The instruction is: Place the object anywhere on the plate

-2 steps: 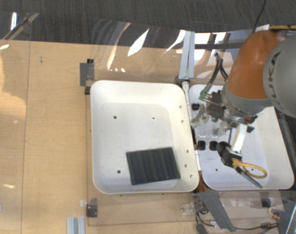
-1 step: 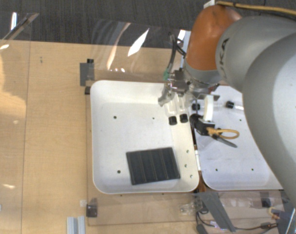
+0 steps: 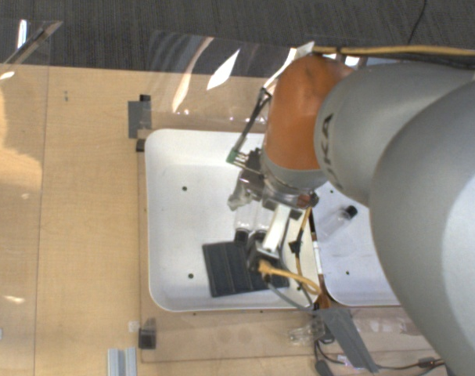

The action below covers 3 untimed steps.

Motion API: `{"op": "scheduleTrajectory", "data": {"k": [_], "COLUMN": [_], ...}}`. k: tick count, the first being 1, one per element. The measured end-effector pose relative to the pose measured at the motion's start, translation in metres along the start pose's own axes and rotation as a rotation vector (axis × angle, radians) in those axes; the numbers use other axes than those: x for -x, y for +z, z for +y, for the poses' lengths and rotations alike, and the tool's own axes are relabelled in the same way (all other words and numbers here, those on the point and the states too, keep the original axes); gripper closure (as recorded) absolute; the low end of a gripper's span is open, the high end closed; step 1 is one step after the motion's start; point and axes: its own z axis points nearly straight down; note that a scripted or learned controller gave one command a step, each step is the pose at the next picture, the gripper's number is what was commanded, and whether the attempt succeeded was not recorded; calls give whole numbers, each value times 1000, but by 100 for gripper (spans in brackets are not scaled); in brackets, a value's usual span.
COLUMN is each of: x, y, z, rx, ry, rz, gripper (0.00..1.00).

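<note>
arm (image 3: 394, 155) is seen entering from 3 o'clock, orange band (image 3: 300, 116) above the wrist, covering most of the right bin (image 3: 354, 276). tool (image 3: 257, 253) is lowered into the left bin (image 3: 170, 210), toward its 5 o'clock corner. whether the tool is released or clenched can't be told; it is masked by the wrist hardware. a dark flat ribbed object (image 3: 229, 269) is seen lying on the left bin floor, directly under or just beside the tool; contact can't be confirmed. a small dark item (image 3: 349, 211) is seen in the right bin. both bins are carried on the wooden table (image 3: 65, 210).
</note>
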Motion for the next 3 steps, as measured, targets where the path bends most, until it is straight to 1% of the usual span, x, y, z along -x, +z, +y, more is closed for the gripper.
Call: {"op": "scheduleTrajectory", "data": {"k": [1, 2, 3], "x": [-79, -140, -142], "y": [14, -5, -16], "z": [39, 98, 97], "rx": [2, 3, 7], "ry": [-279, -373, -380], "rz": [-1, 0, 3], "gripper": [100, 100, 100]}}
